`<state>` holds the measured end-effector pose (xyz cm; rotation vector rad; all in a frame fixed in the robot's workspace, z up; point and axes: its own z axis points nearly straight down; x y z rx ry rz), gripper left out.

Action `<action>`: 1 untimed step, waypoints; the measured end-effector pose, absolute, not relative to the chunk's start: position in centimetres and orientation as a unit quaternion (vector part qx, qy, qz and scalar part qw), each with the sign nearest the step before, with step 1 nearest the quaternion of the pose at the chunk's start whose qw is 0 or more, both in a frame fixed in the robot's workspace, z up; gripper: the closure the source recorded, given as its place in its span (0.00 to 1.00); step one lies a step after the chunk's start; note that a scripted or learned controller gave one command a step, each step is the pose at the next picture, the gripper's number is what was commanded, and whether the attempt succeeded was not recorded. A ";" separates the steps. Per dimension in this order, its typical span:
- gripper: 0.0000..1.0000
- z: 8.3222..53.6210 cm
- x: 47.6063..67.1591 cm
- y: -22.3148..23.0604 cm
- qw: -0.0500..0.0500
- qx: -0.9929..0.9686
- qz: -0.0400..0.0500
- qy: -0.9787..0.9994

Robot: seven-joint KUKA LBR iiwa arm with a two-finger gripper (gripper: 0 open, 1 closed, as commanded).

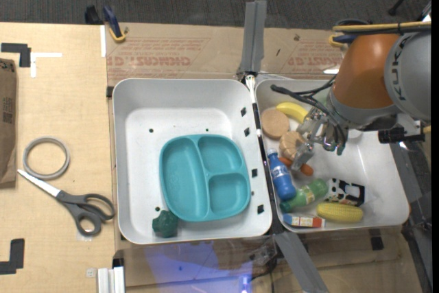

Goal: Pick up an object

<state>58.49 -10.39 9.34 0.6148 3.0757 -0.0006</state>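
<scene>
You are at the reach-down stage of the pick, and the right bin (384, 154) is crowded, so choose one target and commit to it. The claw (317, 136) hangs low over the left half of that bin, above a cluster made up of a round tan disc (276, 123), a banana (291, 110) just behind it, and a small tan piece (291, 143) beside the fingers. From this angle I cannot tell whether the claw is spread or closed, and nothing is plainly seen between its fingers, so treat the pick as not yet made. To do it well, I'd judge, come straight down on something with clear sides. The blue bottle (280, 175) lies close to the bin's left wall, which leaves little room for a finger there. The corn cob (339, 213) near the front wall sits more in the open and looks an easier grip. The green piece (305, 194) lies between the bottle and the corn. As for the pose, the arm (384, 72) enters from the right, its orange band bulking over the bin's back rim, the wrist bent down and leftward. The left bin (130, 147) holds a teal tray (204, 177) and a dark green lump (164, 224).
</scene>
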 end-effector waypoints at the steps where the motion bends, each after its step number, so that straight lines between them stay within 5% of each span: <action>1: 0.00 9.3 54.8 -10.1 0.001 0.256 0.000 0.967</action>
